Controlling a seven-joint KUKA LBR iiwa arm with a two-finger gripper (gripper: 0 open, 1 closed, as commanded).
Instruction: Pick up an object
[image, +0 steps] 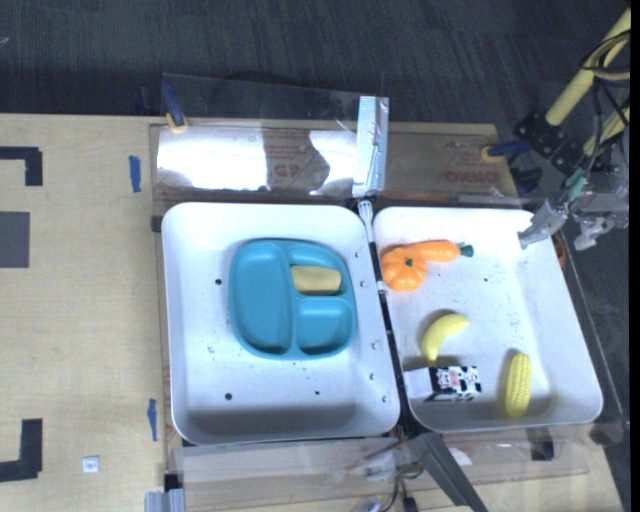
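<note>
Starting at my near edge: the light wooden bench (70, 330) runs under both bins, with black corner marks and bits of blue tape on its left side.

In the right bin (560, 330), closest to me, a small black-and-white box (457, 381) sits by the near wall. The yellow corn cob (517, 382) lies just to its right, end-on towards me. A bit further in, the banana (442, 333) curves above the box, apart from it.

Over in the left bin (190, 300), there's a blue divided plate (265, 295) in the middle, with a pale yellow block (316, 281) in its far right compartment.

Further back in the right bin, a small orange pumpkin (403, 269) rests near the divider between the bins. An orange carrot (437, 251) with a green tip touches its far side and points right.

Now the arm: it comes in from the right and sits high. The gripper (541, 226) hangs over the right bin's far right corner, well apart from every toy. It's grey and blurred against the rim, so I can't tell if it's open or closed, and I see nothing in it.

Beyond that, a clear shiny panel (270, 150) stands behind the left bin. A yellow cable (590, 75) loops at far right, over dark floor (300, 40).
</note>
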